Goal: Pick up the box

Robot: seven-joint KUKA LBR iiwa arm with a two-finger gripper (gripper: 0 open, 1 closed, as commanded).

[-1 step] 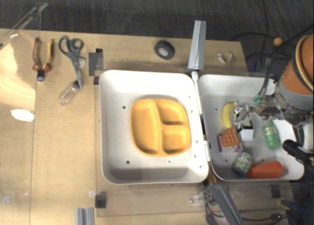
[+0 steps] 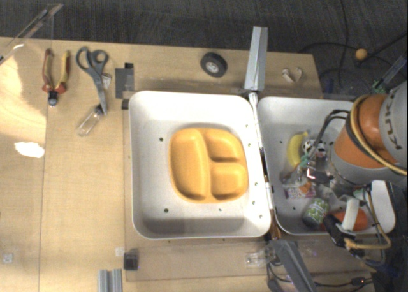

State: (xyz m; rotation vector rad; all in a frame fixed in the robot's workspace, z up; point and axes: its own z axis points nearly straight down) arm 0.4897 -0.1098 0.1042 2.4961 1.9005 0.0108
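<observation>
My gripper (image 2: pixel 312 171) hangs low over the middle of the right bin (image 2: pixel 275 118), under the grey arm with its orange band (image 2: pixel 363 134). Cables and the wrist body hide its tip. Just below and left of it lies a small flat printed item (image 2: pixel 296 190), which may be the box. It is too small and cluttered to be sure. A yellow banana-like object (image 2: pixel 294 147) lies up and left of the gripper. I see nothing clearly held.
A green can (image 2: pixel 316 211) and an orange-red object (image 2: pixel 358 219) lie near the right bin's front. The left bin (image 2: pixel 146 176) holds a yellow divided tray (image 2: pixel 208 163). On the bench are scissors (image 2: pixel 95 71), pliers (image 2: pixel 53 74), a tape roll (image 2: pixel 214 64) and a metal post (image 2: pixel 257 58).
</observation>
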